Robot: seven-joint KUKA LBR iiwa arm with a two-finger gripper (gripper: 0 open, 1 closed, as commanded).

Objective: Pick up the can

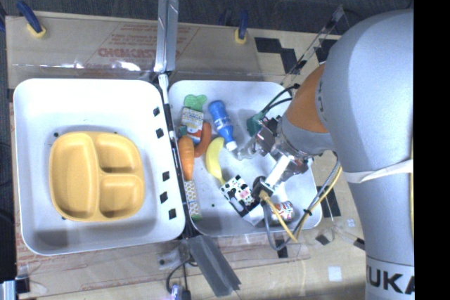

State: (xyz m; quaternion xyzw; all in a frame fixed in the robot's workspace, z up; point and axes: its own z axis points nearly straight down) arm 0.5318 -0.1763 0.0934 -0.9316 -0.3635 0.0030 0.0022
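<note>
Camera view: hardest bit first. The gripper [252, 142] sits low in the right bin [239, 98], and its tip is lost in metal clutter, so we can't tell if it's open or closed, and nothing we see looks gripped. What we take for the can [284, 209] is small, red and white, near the bin's bottom right corner. It's partly covered by wrist hardware, so the label is unreadable. A teal thing [253, 124] just beside the gripper is too blurry to ID.

The arm [365, 102] comes in from the right edge as a big grey shell w/ the orange band angled down into the bin, and the gripper points towards the bin's middle, well apart from the can.

Other stuff in the right bin:
- glossy blue bottle [221, 124]
- banana [213, 157]
- carrot [186, 157] along the left wall
- cow-patterned block [238, 191]

The left bin [28, 102] holds a smooth yellow divided plate [98, 175] w/ rounded corners.
</note>
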